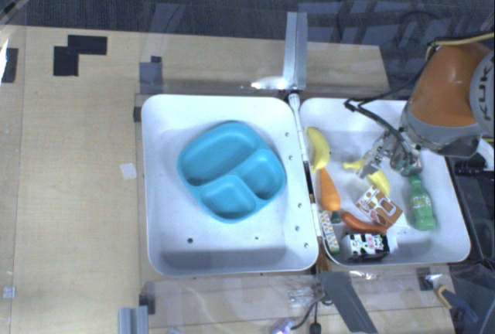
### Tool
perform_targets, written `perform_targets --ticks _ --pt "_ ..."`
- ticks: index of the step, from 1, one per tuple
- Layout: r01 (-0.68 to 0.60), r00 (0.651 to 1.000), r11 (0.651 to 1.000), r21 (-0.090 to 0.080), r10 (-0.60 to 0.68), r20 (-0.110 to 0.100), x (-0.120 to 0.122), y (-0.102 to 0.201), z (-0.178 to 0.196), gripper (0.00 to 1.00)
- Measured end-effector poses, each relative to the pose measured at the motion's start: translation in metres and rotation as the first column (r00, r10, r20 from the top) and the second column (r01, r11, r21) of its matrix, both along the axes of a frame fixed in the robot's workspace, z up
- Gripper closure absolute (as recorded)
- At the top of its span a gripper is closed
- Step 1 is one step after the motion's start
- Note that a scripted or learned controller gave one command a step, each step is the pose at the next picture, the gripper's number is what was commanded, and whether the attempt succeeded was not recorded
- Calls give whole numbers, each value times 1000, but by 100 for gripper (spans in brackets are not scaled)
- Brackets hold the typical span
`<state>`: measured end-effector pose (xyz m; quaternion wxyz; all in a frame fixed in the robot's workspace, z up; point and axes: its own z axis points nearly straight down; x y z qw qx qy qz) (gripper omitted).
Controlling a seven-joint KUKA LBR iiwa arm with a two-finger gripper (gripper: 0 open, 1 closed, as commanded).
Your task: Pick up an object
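We see the end effector (pixel 384 157) hanging low over the right bin (pixel 456 243), reached in from the right under the arm's orange band (pixel 442 89). Its metal fingers are a small tangle from this slant, and we cannot tell how far apart they stand or whether anything sits between them.

Just beside the end effector on its left lies a small yellow piece (pixel 354 165), and just near of it a yellow item (pixel 380 182). To the right stands a green bottle (pixel 421 206), lying with its cap toward the far side. Near of the yellow item is a red and white packet (pixel 377 208), touching an orange carrot-like piece (pixel 368 221) that curves beneath it. A black and white carton (pixel 364 246) rests at the near wall of the bin.

Along the bin's left wall we find a banana (pixel 318 148) at the far end, then an orange carrot (pixel 329 191), then a narrow patterned stick (pixel 330 230).

The left bin (pixel 166 247) holds a blue divided plate (pixel 231 170), set at a tilt near its middle. Both bins sit on the pale wooden surface (pixel 69 193).
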<state>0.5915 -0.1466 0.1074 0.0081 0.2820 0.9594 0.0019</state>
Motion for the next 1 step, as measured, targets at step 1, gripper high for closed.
perform_targets --ticks 1 --pt "-41 999 999 0 41 -6 11 64 89 100"
